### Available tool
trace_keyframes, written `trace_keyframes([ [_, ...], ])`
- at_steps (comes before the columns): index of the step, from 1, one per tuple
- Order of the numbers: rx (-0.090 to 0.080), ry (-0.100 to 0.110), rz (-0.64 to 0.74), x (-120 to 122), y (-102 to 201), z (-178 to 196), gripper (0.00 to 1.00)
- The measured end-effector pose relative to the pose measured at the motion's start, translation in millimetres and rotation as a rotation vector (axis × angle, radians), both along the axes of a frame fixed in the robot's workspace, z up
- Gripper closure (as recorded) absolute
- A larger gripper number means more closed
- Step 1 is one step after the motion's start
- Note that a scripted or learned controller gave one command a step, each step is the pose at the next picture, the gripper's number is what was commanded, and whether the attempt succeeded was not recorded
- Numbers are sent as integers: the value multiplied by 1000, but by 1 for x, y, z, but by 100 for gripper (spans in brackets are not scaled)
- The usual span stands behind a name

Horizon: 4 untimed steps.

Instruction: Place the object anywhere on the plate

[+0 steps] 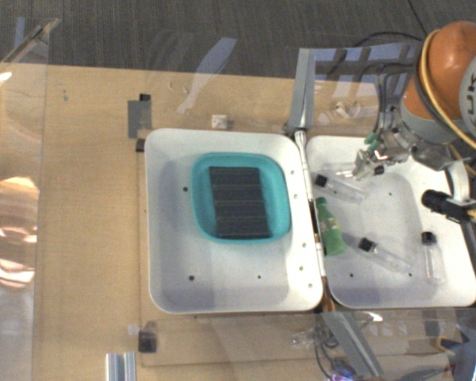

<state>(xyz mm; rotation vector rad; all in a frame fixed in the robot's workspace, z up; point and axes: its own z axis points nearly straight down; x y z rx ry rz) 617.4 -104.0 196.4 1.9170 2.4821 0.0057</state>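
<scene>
The teal plate (240, 197) is sitting in the left bin (166, 284), carrying a dark ribbed block (238, 203). In the right bin (397, 296), beside the plate's bin, the gripper (370, 163) is hanging over the far side, just above a clear tube with a black cap (337, 186); whether its claw is apart or together cannot be told. A green bottle (329, 227) is lying along the wall nearest the plate. Two more clear capped tubes (383, 253) (430, 254) are lying farther from the plate.

teal plate (279, 205) w/ dark ribbed block (239, 202), white bins (166, 236), green bottle (330, 226)
</scene>
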Motion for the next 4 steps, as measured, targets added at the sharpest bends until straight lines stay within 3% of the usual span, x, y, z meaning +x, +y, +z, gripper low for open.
trace_keyframes([
  [1, 0, 1, 88, -10, 52, -11, 100],
  [2, -1, 0, 227, -3, 90, 1, 100],
  [3, -1, 0, 227, -3, 90, 1, 0],
  [4, 0, 0, 231, 19, 105, -11, 0],
])
